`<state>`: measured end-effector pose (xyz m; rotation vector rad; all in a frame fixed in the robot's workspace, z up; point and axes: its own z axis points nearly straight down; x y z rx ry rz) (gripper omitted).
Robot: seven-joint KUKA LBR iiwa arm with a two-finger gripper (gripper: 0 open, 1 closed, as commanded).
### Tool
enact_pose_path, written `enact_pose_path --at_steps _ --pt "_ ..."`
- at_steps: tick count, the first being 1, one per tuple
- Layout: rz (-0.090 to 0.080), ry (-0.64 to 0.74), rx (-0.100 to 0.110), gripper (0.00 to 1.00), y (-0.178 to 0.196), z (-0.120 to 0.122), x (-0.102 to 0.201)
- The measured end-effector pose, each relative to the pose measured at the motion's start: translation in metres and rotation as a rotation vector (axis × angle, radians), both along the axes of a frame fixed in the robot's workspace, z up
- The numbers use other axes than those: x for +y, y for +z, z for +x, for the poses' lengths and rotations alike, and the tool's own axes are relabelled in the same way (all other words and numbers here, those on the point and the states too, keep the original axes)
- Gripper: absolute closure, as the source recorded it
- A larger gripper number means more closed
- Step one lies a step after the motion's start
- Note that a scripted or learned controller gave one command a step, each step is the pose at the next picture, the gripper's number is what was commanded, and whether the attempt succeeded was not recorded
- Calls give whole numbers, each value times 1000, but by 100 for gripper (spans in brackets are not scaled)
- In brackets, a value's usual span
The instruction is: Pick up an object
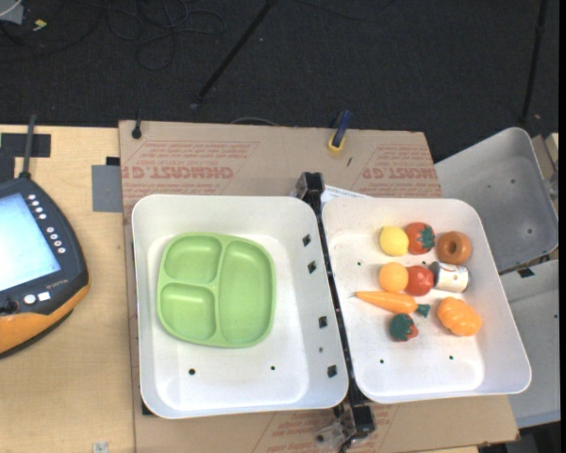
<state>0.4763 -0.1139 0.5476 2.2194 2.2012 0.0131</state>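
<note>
The right bin (453, 371) holds several toy foods grouped in its far half. A yellow lemon (392, 241) lies beside a red tomato (419, 237) and a brown doughnut (454, 247). Below them sit an orange fruit (392, 276), a red piece (420, 279) and a small white can (451, 277). An orange carrot (387, 301) lies flat, with a strawberry (403, 327) just in front of it and an orange pepper (459, 316) to the right. They lie close together, some touching.
The left bin (170, 385) holds a green divided plate (217, 290). A teach pendant (24, 262) with a lit screen lies on the bench at the far left. A clip bar (325, 291) joins the two bins. A grey metal panel (509, 177) stands at the right.
</note>
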Motion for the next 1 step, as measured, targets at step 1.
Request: enact_pose_path --at_steps 1 --pt "7 20 20 100 -11 14 108"
